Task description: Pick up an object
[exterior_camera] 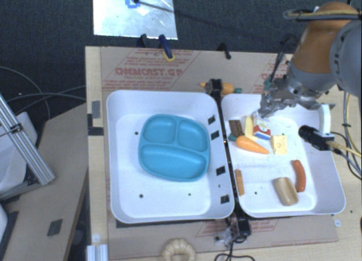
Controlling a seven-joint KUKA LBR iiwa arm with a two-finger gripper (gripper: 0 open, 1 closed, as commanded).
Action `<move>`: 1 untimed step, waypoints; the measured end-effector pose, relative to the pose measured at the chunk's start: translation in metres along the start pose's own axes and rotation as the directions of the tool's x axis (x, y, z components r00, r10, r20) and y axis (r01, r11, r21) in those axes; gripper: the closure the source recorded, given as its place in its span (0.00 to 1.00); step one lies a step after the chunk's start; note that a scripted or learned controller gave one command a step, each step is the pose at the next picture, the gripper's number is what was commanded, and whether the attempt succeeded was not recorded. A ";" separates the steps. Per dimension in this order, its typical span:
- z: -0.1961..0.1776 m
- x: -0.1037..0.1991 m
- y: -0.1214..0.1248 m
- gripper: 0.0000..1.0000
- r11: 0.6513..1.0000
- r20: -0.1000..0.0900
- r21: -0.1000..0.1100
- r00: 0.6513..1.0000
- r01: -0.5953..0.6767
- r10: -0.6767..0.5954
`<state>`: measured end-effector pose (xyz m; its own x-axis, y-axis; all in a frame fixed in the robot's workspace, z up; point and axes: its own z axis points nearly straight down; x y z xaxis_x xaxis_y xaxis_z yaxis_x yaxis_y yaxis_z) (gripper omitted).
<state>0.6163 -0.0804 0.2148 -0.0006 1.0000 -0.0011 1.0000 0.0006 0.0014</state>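
In the right bin (334, 198), a bread roll (285, 191) and sausage (299, 175) lie nearest, then a carrot (251, 144) and cheese (279, 143) crowding the small pile (254, 129) under the gripper (267, 111), its state unclear, while a blue tray (174, 147) fills the left bin (121, 198).

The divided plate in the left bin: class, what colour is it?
Light blue; the divided plate shows plainly in the camera view, lying in the left bin.

two white bins (169, 209), one blue tray (174, 146), one carrot (251, 144), one sausage (298, 175)
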 end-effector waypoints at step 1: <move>-0.001 0.002 0.007 1.00 1.000 0.000 -0.002 1.000 0.003 -0.003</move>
<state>0.6234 -0.0787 0.2156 -0.0037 1.0000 -0.0009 1.0000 0.0037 0.0031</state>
